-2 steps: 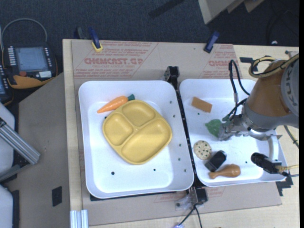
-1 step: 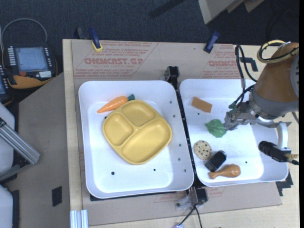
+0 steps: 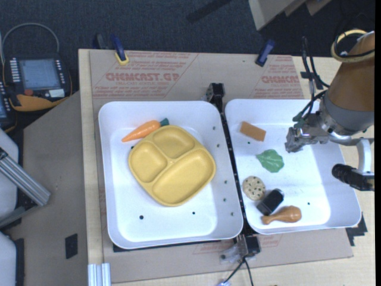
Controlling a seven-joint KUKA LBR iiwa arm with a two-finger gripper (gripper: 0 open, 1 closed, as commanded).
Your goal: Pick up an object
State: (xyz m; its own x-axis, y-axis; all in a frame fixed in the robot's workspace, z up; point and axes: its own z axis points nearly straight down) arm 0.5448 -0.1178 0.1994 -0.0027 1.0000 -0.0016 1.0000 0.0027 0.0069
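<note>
The right bin (image 3: 333, 216) holds an orange-brown block (image 3: 253, 131), a green leafy piece (image 3: 271, 160), a speckled cookie (image 3: 253, 187), a small black object (image 3: 270, 201) and a brown drumstick (image 3: 283, 215). My gripper (image 3: 296, 143) hangs over the right bin, just right of and above the green piece, with no object seen between its fingers. In the left bin (image 3: 119, 207) a yellow divided plate (image 3: 171, 165) lies beside an orange carrot (image 3: 141, 130).
A metal divider with black clamps (image 3: 215, 92) runs between the two bins. Cables (image 3: 309, 82) trail from the arm at the right. A teach pendant (image 3: 37, 79) sits off the bench at far left. The bins rest on a cardboard sheet (image 3: 178, 70).
</note>
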